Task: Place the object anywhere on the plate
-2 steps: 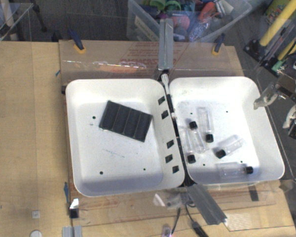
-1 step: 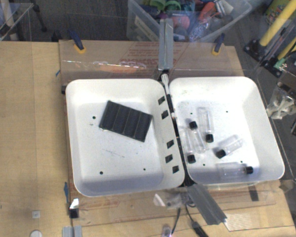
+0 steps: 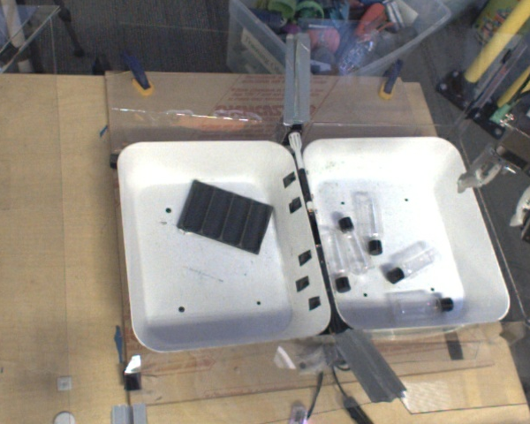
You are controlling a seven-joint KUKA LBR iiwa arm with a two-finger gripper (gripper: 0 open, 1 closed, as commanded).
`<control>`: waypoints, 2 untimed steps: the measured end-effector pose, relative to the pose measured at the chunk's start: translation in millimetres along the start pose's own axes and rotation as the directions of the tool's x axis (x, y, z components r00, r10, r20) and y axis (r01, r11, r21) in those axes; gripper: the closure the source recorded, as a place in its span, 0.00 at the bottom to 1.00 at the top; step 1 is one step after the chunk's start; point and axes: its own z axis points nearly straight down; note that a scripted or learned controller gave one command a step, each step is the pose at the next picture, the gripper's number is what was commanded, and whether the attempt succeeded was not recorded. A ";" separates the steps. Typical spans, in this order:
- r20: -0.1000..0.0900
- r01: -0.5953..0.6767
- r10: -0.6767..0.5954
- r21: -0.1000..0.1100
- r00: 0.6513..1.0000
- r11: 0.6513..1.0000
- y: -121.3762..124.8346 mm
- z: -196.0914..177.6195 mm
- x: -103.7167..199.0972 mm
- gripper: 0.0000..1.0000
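My arm [image 3: 511, 117] comes in at approx 3 o'clock, hard against the frame edge, mostly cut off. Dark linkage w/ grey metal bits. Gripper [image 3: 486, 168] end pokes inward toward 9 o'clock, too cropped to read its state.

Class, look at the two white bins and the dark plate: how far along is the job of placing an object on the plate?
Done: nothing yet. The dark ribbed plate in the left bin bears nothing. In hand: nothing can be confirmed. Left: all of it. The clear vials with black caps lie in the right bin; one must be picked up, carried across and set on the plate.
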 end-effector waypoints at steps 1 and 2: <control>0.001 -0.001 0.001 0.001 1.000 1.000 0.6 -9.5 -0.6 1.00; 0.001 0.000 0.000 0.001 1.000 1.000 0.5 -9.4 -0.4 0.00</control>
